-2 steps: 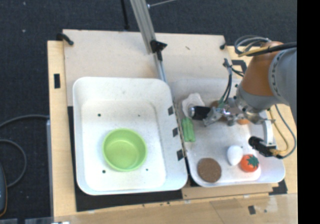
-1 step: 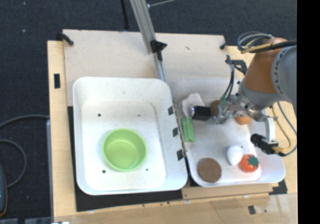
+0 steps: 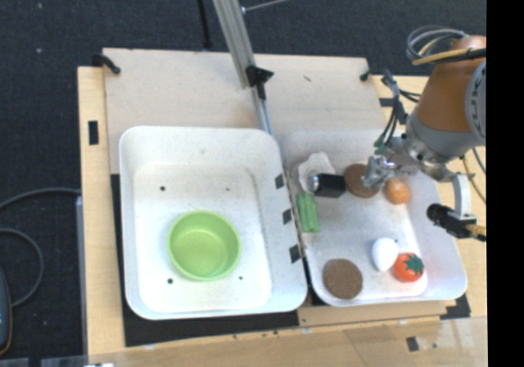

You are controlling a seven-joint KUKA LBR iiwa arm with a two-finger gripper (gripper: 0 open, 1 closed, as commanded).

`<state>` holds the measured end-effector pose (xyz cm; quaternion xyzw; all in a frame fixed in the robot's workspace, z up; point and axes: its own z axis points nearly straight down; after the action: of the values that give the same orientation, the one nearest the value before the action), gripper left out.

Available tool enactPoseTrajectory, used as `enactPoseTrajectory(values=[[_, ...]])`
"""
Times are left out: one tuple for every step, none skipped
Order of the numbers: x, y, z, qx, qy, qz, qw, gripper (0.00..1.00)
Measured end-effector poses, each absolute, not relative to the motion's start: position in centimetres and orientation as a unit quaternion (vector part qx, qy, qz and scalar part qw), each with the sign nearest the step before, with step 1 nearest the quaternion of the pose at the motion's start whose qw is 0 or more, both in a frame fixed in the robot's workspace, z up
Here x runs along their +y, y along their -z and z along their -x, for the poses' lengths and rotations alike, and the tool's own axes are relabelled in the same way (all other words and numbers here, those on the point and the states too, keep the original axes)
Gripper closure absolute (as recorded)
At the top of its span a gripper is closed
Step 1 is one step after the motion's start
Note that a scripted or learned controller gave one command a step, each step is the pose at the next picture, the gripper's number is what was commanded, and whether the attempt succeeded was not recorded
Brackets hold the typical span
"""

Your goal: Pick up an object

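My gripper [image 3: 377, 172] hangs low over the upper part of the right bin [image 3: 446, 252]. Just left of and beneath it lies a brown disc [image 3: 356, 183], partly covered by it. An orange ball [image 3: 398, 192] sits just to its right. Further left are a black block [image 3: 330, 185], a white crumpled piece [image 3: 313, 166] and a green oblong object [image 3: 308, 212] along the bin's left wall. Toward the front lie a white egg [image 3: 383, 253], a red strawberry-like toy [image 3: 409, 267] and a second brown disc [image 3: 343, 278].
The left bin [image 3: 147, 152] holds a green bowl [image 3: 204, 244] near its front. A slanted metal post [image 3: 233, 21] rises behind the bins. The arm's grey and orange wrist [image 3: 446, 111] and its cables stand over the right bin's far right corner.
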<state>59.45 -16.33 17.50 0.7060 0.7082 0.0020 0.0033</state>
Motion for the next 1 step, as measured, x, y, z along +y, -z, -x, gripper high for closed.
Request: enactPoseTrajectory(values=[[-16.47, -22.97, -59.63, 0.708, -0.002, -0.706, 0.004, 1.0]])
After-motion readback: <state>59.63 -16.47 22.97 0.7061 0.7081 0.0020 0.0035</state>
